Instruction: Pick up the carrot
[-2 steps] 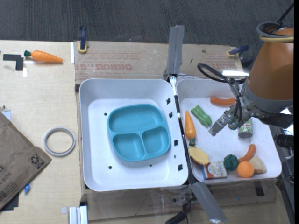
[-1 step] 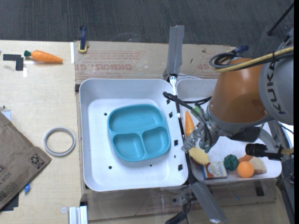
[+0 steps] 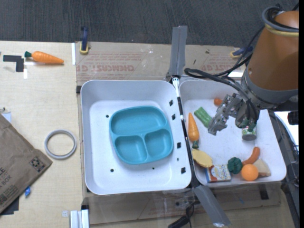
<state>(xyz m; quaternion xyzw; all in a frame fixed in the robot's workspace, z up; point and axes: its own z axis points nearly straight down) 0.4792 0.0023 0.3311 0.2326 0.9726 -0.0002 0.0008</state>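
Claw [image 3: 222, 118]: hangs over the right bin [image 3: 275, 141], well right of the carrot; whether its fingers are parted, cannot tell.
Carrot [image 3: 193, 127]: lies against the right bin's left wall, ungripped.

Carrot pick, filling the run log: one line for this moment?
orange carrot: right white bin, left edge | end effector: above bin, right of carrot | grasp: none

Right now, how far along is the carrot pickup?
Nothing looks done yet: the carrot lies untouched by the right bin's left wall. In hand: the claw hangs over that bin, right of the carrot, with nothing in it. Left: reach it, grasp, lift.
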